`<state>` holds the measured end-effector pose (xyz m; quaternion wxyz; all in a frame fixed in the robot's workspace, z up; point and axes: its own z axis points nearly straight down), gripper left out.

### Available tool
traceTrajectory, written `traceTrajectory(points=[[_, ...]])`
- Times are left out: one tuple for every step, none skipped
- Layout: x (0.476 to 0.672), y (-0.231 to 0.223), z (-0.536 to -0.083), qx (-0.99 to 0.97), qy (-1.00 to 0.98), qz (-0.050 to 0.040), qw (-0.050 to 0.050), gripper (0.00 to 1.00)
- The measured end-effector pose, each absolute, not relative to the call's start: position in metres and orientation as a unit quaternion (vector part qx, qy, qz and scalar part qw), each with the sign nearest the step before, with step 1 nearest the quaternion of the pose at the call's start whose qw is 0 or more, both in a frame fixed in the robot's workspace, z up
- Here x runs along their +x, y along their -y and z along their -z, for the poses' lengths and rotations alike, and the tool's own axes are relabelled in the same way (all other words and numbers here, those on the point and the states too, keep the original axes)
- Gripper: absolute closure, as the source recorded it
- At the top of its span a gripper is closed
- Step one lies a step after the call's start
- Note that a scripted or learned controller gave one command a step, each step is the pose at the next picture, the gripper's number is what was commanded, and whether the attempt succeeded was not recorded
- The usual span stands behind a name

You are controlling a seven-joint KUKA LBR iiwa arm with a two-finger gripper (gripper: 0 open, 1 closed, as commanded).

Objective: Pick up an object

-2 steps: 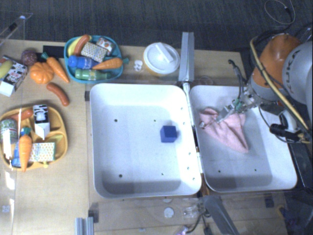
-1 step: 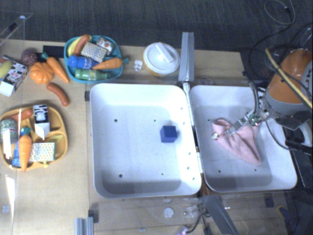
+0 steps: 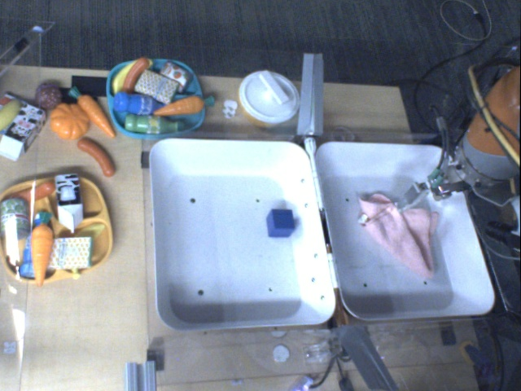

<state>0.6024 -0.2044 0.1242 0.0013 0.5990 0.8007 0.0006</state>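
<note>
Wooden bench (image 3: 203, 357), white bins (image 3: 236, 157) (side by side), dark carpet (image 3: 244, 15)

My arm (image 3: 494, 129) runs off the right edge, so most of it is cut away; I see just the orange band and the grey wrist. My gripper (image 3: 409, 195) sits low over the pink cloth (image 3: 403, 230) in the right bin (image 3: 480, 296), and it is too small and dark against the folds for me to tell whether my fingers are apart or closed, or whether any cloth lies between them. The cloth hides the bin floor beneath it. At the left edge a small carton (image 3: 18, 125) is clipped by the frame. The labels on the boxes in the yellow tray (image 3: 102, 218) are too blurred to read.
</note>
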Motion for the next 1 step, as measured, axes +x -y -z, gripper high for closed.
traceTrajectory(points=[[0.5631, 0.1987, -0.0959, 0.532, -0.847, -0.005, 0.013, 0.0]])
